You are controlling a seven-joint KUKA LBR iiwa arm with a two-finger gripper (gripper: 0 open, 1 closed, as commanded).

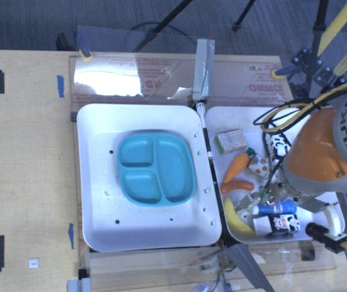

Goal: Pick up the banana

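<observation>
The gripper (264, 196) hangs low in the right bin (222, 119), below the arm's orange band (315, 151), which covers much of that bin's right half. Whether it is spread or closed cannot be told: the wrist and a tangle of dark cables hide that part. Nothing can be seen gripped there.

Just beneath it lies a small bottle with a blue band (275, 210), on its side, and below that a white carton with black patches (278, 224), also lying flat. To their left is the banana (234, 219), yellow, curving along the bin's lower left corner close to the wall that divides the two bins; it rests on the bin floor, near the gripper but not between anything that holds it.

Above the banana lies an orange-red sausage-shaped piece (237, 187), roughly level across the bin. Above that is a toy carrot (236, 166), tilted, with its green top pointing up and right. Just right of the carrot sits a small round speckled thing (259, 168), too small to name. Further up, a pale green dotted block (231, 141) lies near the bin's upper left. A black-and-white object (277, 144) shows just beside the orange band.

The left bin (94, 181) holds a turquoise divided plate (157, 167) with three compartments, set about in its middle. Both bins stand on the pale wooden bench (24, 163).
</observation>
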